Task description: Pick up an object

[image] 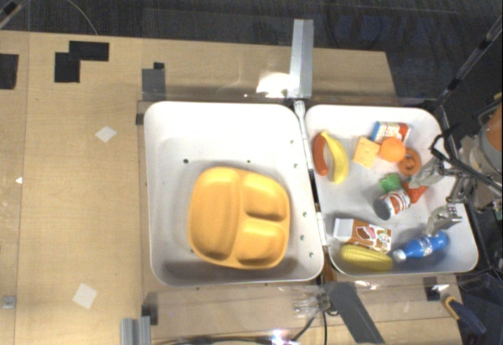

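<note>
Wooden bench (78, 202) carries two shallow white bins side by side. Left bin (169, 147) holds a yellow divided tray (238, 216), lying flat toward the near half. Right bin (464, 253) is cluttered: a banana (338, 156) beside an orange curved piece (319, 155) near the divider, a yellow cheese block (365, 152), a small blue-and-white box (390, 131) at the far side, an orange fruit (392, 149), a green item (390, 182), a tipped can (391, 204), a printed carton (372, 235), a corn cob (365, 258) and a blue bottle (422, 247) along the near wall. Arm enters at right edge; pincer (442, 192) sits over the right bin's right side, fingers spread apart, nothing between them, the can just to its left and the blue bottle just below the lower finger.
</note>
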You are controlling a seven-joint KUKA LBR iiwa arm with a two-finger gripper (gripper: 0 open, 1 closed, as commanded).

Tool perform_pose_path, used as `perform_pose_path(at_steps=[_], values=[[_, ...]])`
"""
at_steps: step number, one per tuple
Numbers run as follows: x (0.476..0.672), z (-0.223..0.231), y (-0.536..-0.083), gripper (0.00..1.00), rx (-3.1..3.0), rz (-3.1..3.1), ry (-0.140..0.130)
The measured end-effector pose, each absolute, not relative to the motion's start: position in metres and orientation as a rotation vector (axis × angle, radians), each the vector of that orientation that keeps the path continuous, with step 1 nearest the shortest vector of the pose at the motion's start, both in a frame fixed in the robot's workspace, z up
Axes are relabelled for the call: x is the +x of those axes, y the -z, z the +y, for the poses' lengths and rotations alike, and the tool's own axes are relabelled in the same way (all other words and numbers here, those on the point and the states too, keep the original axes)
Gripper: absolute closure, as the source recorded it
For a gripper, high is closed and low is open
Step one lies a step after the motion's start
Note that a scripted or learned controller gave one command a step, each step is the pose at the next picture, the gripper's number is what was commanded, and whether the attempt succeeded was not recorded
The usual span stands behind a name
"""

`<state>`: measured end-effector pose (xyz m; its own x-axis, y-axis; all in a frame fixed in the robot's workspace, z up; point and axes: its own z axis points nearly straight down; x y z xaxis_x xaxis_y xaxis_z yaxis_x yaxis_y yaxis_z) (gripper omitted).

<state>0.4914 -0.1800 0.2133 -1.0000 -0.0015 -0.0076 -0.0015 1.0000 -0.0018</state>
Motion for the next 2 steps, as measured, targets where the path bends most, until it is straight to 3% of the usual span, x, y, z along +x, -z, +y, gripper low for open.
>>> perform_pose_path(at_steps=[1,2], values=[[0.535,-0.206,-0.294,0.0,-0.017,3.126,0.008],[0.547,-0.187,-0.14,0.0,0.653,3.072,-0.002]])
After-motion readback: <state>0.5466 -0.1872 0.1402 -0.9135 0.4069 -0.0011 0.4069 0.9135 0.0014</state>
